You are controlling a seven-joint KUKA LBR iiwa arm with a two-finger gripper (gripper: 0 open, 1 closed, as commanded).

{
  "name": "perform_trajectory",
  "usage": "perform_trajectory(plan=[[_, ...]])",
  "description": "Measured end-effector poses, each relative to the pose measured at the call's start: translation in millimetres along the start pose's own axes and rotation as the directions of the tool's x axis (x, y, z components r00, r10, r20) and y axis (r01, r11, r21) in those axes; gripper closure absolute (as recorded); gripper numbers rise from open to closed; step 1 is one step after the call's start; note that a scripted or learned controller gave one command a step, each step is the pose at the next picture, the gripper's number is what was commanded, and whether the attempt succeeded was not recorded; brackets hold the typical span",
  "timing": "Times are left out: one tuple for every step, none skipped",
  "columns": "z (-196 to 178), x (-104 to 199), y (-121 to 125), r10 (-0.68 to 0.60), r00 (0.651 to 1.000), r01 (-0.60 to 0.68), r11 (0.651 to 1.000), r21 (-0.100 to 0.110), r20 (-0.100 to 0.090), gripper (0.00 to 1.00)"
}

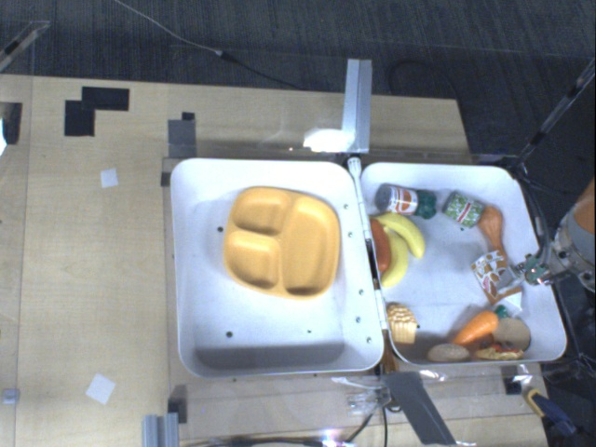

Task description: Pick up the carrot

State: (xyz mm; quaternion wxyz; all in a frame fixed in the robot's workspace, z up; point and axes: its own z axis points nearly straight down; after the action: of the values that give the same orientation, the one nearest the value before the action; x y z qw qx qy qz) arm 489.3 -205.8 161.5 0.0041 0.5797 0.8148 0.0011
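The orange carrot (479,326) lies tilted near the front right corner of the right bin (438,291), its thick end toward a brown round item (511,332). A tan potato (449,351) rests just in front of it on the left. My gripper (535,271) reaches in over the bin's right rim, up and to the right of the carrot and apart from it. It hangs next to a small printed packet (491,274). The arm's wrist (577,242) shows at the right edge.
The right bin also holds a banana (403,246), a red item (379,246) beside it, a red-labelled can (406,199), a green can (463,209), a drumstick (492,225) and a waffle piece (402,321). The left bin (200,277) holds a yellow divided plate (282,240).
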Motion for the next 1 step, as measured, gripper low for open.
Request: perform_trajectory(plan=[[29.0,23.6,7.5,-0.156,0.988,0.156,0.988,0.001,-0.003,1.00]])
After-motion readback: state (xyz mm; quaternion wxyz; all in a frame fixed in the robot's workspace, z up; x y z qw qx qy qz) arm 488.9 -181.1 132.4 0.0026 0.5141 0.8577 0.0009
